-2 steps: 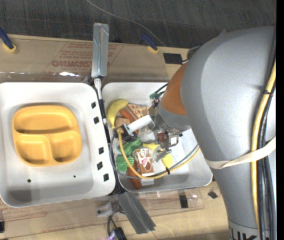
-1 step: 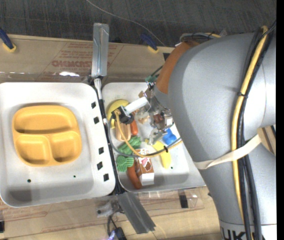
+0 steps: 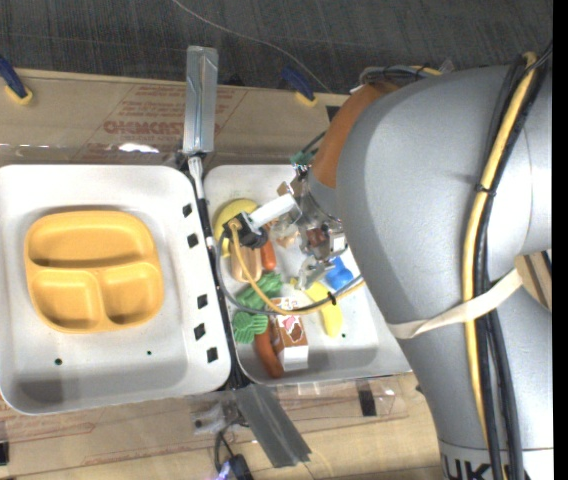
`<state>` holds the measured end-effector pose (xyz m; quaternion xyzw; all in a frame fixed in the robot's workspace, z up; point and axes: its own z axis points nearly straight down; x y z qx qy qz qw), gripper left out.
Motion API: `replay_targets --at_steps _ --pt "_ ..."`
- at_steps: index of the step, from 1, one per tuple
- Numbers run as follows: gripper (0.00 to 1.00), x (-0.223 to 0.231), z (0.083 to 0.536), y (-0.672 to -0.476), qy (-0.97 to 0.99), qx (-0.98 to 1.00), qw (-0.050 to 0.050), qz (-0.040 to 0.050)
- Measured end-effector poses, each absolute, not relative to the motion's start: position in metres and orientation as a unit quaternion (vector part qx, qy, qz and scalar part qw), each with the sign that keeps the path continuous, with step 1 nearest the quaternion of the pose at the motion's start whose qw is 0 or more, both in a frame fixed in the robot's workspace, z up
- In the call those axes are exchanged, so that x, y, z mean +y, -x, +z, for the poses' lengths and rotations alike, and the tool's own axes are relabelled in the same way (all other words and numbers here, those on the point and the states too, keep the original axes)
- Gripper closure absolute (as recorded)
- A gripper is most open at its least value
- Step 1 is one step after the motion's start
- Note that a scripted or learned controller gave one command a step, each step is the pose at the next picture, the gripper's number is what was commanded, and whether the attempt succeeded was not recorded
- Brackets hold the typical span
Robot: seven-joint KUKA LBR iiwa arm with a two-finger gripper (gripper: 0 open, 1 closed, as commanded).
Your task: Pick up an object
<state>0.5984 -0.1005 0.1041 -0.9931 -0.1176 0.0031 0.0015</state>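
The right bin [image 3: 364,343] holds a heap of small toys. Among them are a yellow round piece [image 3: 236,213], an orange stick-like piece [image 3: 267,256], green leafy pieces [image 3: 256,294], a brown and white box [image 3: 290,336], a blue piece [image 3: 340,274] and a small yellow piece [image 3: 331,319]. My gripper [image 3: 314,238] hangs low over the middle of this heap, just above the blue piece and right of the orange one. The big grey arm hides the bin's right half.
The left bin [image 3: 24,368] carries a yellow divided tray [image 3: 92,268]. A black-clipped divider [image 3: 202,268] runs between the two bins. Cardboard lies under both bins, and a metal bar [image 3: 200,98] stands at the back.
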Motion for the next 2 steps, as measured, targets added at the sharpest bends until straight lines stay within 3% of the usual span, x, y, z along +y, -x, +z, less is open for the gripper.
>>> replay_targets --at_steps 1,2 --pt "0.00 -0.1668 0.1039 -0.6250 0.995 -0.102 0.001 0.0014" --pt "0.00 -0.1572 0.0975 -0.6320 0.992 -0.126 -0.001 0.0011"
